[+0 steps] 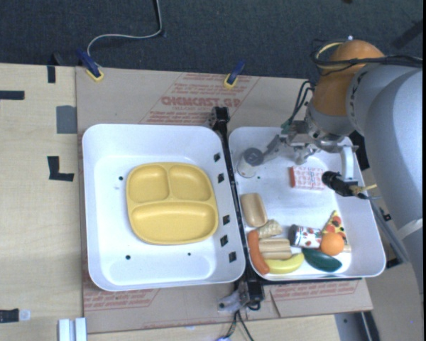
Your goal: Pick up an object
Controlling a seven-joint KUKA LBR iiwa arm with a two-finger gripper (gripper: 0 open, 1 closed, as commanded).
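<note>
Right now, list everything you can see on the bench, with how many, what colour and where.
Bins: two, white, side by side on cardboard.
Divided plate: one, yellow, in the left bin.
Small packet: one, red and white, upper part of the right bin.
Bread roll: one, tan, right bin near the divider.
Toy food pile: several pieces, among them an orange, a banana and a green piece, at the near end of the right bin.
Clamps: two, blue and yellow, far edge of the cardboard.
Arm: one, grey with orange band, over the right bin.
Gripper: one, above the right bin's far end.
</note>
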